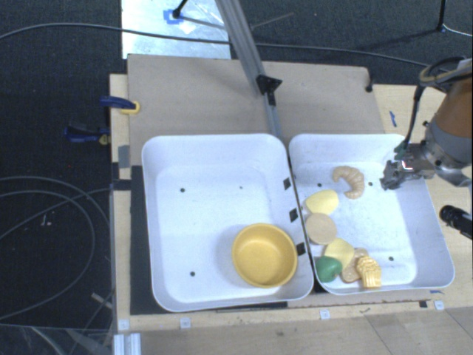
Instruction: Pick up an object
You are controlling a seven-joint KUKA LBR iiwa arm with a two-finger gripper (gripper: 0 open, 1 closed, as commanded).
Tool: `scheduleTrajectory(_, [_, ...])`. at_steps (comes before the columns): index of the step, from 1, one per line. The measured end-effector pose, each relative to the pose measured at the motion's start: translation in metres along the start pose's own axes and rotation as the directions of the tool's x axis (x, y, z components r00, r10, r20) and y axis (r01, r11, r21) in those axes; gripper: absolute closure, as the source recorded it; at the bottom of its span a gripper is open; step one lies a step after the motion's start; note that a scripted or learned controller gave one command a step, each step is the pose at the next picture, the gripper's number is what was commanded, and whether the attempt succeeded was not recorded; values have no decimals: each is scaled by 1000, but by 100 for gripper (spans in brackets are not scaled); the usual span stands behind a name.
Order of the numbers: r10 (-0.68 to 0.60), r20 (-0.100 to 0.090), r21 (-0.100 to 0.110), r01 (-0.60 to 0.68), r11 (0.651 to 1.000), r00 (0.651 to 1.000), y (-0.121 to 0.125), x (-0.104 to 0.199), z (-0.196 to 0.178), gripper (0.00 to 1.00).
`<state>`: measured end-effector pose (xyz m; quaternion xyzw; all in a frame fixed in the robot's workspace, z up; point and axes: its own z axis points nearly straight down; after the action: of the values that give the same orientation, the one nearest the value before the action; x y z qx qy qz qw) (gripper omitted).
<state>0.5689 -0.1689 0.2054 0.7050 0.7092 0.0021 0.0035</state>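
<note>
While my gripper (394, 174) hangs over the right bin (421, 228), finger state unclear, a curved croissant (349, 179) lies near.

Yellow bowl (264, 254) in left bin (170, 161)

One camera sits high above the table (222, 95), looking down at a slant from its near side. It stands well back, taking in both bins (214, 161), the whole tabletop and dark floor (52, 50) on the left and far sides.
</note>
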Motion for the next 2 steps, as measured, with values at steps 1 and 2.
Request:
scheduleTrajectory(1, [-1, 0, 0, 1, 1000, 1000, 12, 0, -50, 100])
scheduleTrajectory(2, [-5, -4, 5, 5, 1000, 1000, 27, 61, -41, 100])
